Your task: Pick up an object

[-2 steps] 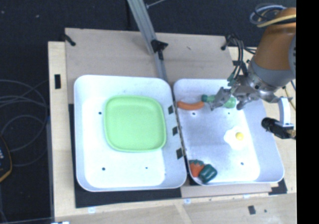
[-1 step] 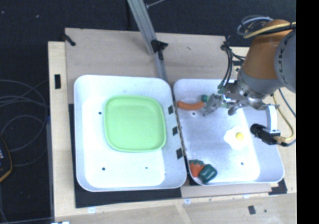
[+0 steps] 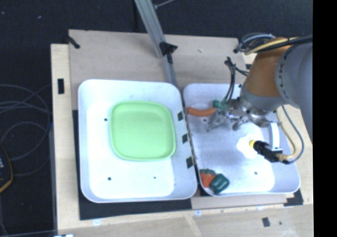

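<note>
Orange object [image 3: 198,110] — small, elongated, lying near the top-left corner of the right bin [image 3: 263,186], close to the divider between the two bins. It is resting flat on the white floor, its right end sitting just beside a small teal piece at the tip of the end effector [image 3: 218,116].

Arm [image 3: 271,75] is reaching in from the right, its orange band and grey wrist hanging over the upper right part of the right bin, tool pointing leftward and down toward the orange object. Cables are looping off the wrist.

End effector is sitting low over the bin floor, just right of the orange object — touching or merely near, cannot tell. Finger spread is not readable at this angle, and nothing is showing clearly between the fingers.

Elsewhere in the right bin: a white rounded item [image 3: 246,145] lying under the wrist, and an orange-and-teal pair of small objects [image 3: 215,180] sitting at the bottom-left corner.

Left bin [image 3: 92,178] is carrying a pale green square plate [image 3: 142,130], lying flat near its middle. Both bins are sitting on the counter [image 3: 116,54].
</note>
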You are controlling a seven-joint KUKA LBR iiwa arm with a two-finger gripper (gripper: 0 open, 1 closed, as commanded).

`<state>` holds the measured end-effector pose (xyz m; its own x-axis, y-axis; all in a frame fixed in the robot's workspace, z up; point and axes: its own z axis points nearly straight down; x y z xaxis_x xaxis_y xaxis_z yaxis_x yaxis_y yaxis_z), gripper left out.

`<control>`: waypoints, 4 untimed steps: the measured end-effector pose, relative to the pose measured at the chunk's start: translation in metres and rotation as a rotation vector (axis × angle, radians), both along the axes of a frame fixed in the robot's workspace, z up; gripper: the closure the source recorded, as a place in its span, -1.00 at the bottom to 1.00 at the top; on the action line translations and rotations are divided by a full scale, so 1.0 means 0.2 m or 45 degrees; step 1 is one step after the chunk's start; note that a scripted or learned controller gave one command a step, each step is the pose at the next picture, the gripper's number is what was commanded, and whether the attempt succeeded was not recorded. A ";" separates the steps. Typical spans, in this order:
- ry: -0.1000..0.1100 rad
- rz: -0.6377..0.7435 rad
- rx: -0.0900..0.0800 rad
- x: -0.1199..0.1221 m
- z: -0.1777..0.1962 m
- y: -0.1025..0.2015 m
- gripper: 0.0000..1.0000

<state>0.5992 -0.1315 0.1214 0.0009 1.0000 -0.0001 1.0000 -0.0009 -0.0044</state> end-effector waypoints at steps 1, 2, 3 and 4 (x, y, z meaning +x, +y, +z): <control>-0.008 -0.001 0.001 0.01 0.07 0.00 1.00; -0.012 0.001 0.000 0.06 0.32 -0.01 1.00; -0.010 0.001 0.000 0.06 0.47 -0.02 1.00; -0.006 0.006 0.001 0.11 0.44 0.25 1.00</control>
<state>0.6210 -0.0814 0.2098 -0.0041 1.0000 0.0009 1.0000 0.0041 0.0006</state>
